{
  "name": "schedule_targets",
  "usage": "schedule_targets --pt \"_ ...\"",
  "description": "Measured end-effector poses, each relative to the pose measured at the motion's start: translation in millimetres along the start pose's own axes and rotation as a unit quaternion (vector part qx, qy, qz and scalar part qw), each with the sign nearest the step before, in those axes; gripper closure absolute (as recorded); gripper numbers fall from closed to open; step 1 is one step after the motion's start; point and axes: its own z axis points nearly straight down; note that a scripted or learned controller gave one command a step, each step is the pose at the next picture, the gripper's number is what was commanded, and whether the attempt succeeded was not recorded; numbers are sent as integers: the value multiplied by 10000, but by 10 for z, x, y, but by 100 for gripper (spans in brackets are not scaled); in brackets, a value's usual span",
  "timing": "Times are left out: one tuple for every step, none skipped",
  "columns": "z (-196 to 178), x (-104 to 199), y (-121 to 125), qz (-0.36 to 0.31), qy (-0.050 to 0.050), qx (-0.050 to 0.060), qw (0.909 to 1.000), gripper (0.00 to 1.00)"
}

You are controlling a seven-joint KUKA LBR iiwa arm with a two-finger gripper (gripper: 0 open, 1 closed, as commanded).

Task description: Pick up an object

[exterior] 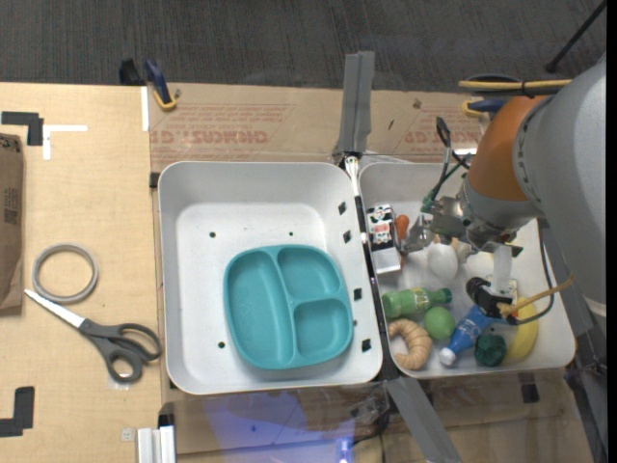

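Observation:
My gripper (422,235) hangs low over the upper middle of the right bin (554,360), on the grey arm that comes in from the right. Just below it lies a white egg-shaped object (442,259). To its left a small carton with a cow print (382,228) leans at the bin's left wall, and a small orange piece (401,227) sits between the two. Lower in the bin lie a green bottle (409,302), a green ball (439,322), a croissant (410,343), a blue bottle (465,333), a dark green object (490,349) and a banana (525,337).
The left bin (193,258) holds a teal divided plate (287,305). On the bench to the left lie scissors (101,336) and a roll of tape (65,271). A grey divider bar (357,104) runs up between the bins.

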Motion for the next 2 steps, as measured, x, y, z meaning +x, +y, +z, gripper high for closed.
schedule_targets --pt "-10 78 231 1365 23 -6 9906 0" --pt "-100 78 229 1347 7 2 9909 100"
